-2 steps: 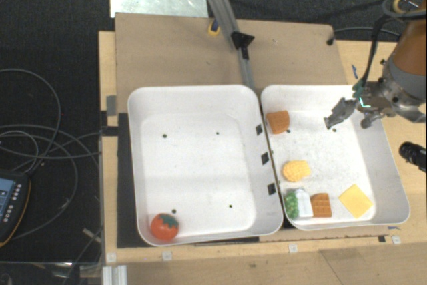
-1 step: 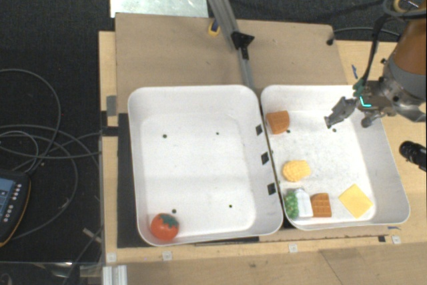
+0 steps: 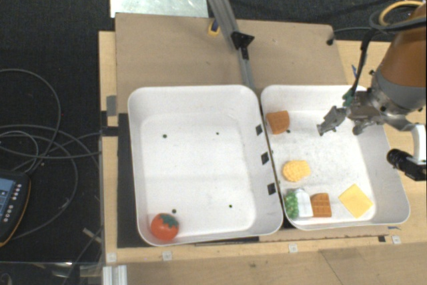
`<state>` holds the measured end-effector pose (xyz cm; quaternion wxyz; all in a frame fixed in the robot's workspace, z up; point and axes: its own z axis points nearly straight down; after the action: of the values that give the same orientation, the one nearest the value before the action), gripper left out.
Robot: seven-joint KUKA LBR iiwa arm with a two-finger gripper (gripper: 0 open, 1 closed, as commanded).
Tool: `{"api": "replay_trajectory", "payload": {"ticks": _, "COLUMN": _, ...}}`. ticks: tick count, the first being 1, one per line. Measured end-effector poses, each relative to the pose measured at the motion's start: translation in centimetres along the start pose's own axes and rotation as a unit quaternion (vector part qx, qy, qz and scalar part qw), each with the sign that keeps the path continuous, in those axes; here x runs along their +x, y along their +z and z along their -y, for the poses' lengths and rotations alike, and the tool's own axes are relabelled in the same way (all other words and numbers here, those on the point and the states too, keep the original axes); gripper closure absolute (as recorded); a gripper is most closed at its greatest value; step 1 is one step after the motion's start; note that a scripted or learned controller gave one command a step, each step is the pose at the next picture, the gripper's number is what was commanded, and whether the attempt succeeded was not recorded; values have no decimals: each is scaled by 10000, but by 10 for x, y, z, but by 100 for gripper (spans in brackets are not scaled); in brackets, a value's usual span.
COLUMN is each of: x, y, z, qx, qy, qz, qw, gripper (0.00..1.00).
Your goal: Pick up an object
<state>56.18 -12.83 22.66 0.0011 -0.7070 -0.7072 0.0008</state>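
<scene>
Objects lie in both bins, and we count six. Our left bin (image 3: 193, 100) has one — a red tomato (image 3: 164, 226) in its near left corner. Our right bin (image 3: 373, 220) has the rest: an orange cube (image 3: 278, 121) at the far left just beside the dividing wall, a yellow corn piece (image 3: 295, 171) nearer the middle, and along the near wall a green-and-white item (image 3: 295, 203), touching a brown waffle block (image 3: 321, 205), then a yellow cheese slice (image 3: 355, 200) a little apart. Our gripper (image 3: 341, 121) hangs over the right bin's far half, between cube and right wall, fingers spread apart with nothing between them. We can read no labels or writing on any item.
</scene>
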Motion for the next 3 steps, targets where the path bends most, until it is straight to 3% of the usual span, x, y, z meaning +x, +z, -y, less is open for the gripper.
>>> {"api": "replay_trajectory", "payload": {"ticks": 2, "x": 6, "y": 118, "z": -14, "qx": 4, "qy": -5, "qz": -3, "qw": 10000, "gripper": 0}}
{"api": "replay_trajectory", "payload": {"ticks": 3, "x": 5, "y": 104, "z": -15, "qx": -23, "qy": 1, "qz": 1, "qw": 10000, "gripper": 100}}
